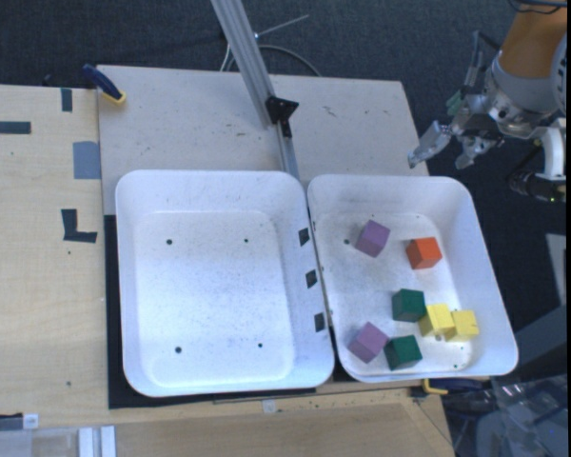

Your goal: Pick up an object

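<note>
Grey arm with orange band [533, 41] enters at upper right, wrist angled down and toward the left, hanging above the dark floor just beyond the far right corner of the right-hand shallow white plastic bin [476, 227]. Two-finger metal gripper [447, 149] sits at its tip, fingers spread apart with nothing between them; it is outside the bin and well apart from every block. Right bin holds the pickable objects, all small cubes with matte faces: a purple cube [372, 238] near the far side, an orange cube [423, 252] just beside it to the right, a dark green cube [408, 304] mid-bin, a yellow piece made of joined cubes [449, 323] touching or nearly touching that green one, a second purple cube [368, 340] and a second dark green cube [403, 351] side by side near the front wall. Bin floors are white, speckled with fine dark scuffs. Left-hand white bin [133, 208] shows four small dark dots on its floor. Both bins rest on a pale bench board [181, 112]; a slanted grey aluminium bar [243, 36] crosses above it, ending between the bins.
</note>
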### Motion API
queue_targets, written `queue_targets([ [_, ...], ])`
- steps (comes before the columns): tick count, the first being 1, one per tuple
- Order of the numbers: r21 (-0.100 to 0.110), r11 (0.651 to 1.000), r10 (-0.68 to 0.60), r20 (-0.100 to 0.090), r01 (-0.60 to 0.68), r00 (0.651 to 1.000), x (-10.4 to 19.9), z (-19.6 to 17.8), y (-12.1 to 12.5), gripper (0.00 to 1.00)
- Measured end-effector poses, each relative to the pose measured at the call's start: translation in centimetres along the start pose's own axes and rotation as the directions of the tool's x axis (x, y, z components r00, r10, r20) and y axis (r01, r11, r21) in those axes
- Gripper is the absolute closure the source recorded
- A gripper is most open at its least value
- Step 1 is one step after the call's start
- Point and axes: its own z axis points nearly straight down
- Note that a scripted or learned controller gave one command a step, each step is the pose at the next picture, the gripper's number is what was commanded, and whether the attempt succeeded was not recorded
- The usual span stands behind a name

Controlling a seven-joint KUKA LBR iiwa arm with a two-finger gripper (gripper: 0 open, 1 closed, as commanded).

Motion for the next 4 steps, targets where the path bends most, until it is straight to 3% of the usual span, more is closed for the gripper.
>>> queue_targets([
  [1, -0.01, 1.0, 0.001, 0.003, -0.001, 1.0, -2.2, -9.9, 0.1, 0.0],
  [2, 0.007, 1.0, 0.001, -0.002, -0.001, 1.0, -0.9, -1.5, 0.7, 0.0],
  [3, 0.008, 1.0, 0.002, -0.002, -0.002, 1.0, -2.1, 6.8, -0.1, 0.0],
  [4, 0.01, 1.0, 0.004, -0.003, -0.004, 1.0, -2.1, 12.3, -8.8, 0.0],
])
